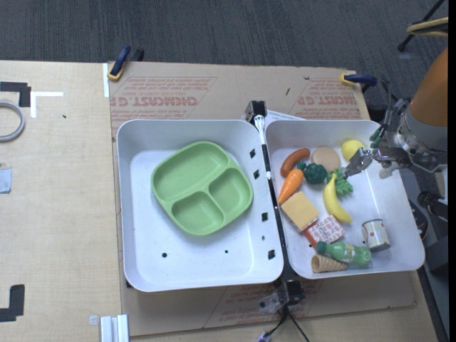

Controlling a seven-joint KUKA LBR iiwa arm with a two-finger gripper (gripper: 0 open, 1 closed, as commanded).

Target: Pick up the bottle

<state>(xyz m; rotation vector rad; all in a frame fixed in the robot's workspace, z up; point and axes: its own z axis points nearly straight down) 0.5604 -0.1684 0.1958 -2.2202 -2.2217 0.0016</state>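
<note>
End effector [358, 161] hovers above the banana [335, 199], grip unclear, holding nothing visible. Bottle [347, 252] lies toward the right bin's [402, 212] near wall, long axis left-right.

Reaches in from the right edge, arm [427, 112] grey with the orange band showing at the upper right, just above the wrist. Wrist slants down and to the left, ending in the gripper [358, 164]. Hangs low over the right bin's upper right part, pointing left and slightly downward. Two thin metal fingers [354, 167] stand a little apart at the tips, with nothing visible between them. Body of the gripper looks dark and blocky, with cabling along its upper side; finer detail too small to tell.
</note>
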